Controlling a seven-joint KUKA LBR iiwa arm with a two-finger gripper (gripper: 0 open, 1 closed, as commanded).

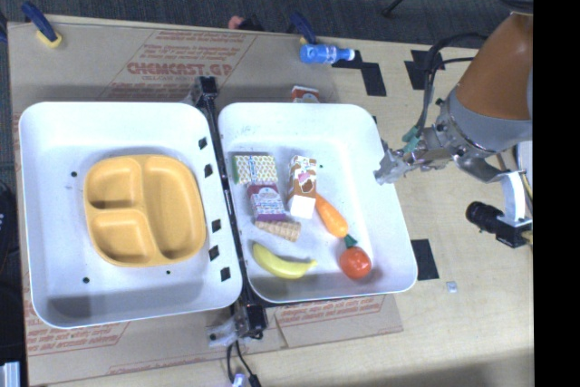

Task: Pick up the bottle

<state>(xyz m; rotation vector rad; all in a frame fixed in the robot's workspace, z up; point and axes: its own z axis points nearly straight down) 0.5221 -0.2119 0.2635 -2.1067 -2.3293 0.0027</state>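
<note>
A robotics lab bench. Two white bins sit clamped on cardboard. A grey robot arm reaches in, cables trailing.

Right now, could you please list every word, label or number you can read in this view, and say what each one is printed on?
"CHEMCAST GP": red print on the cardboard sheet under the bins, behind the left bin.
Smaller red lines around it: too blurred to read.
Red print on the cardboard's front edge: unreadable.
Packages in the right bin, such as the checkered packet: labels too small to read.
</note>
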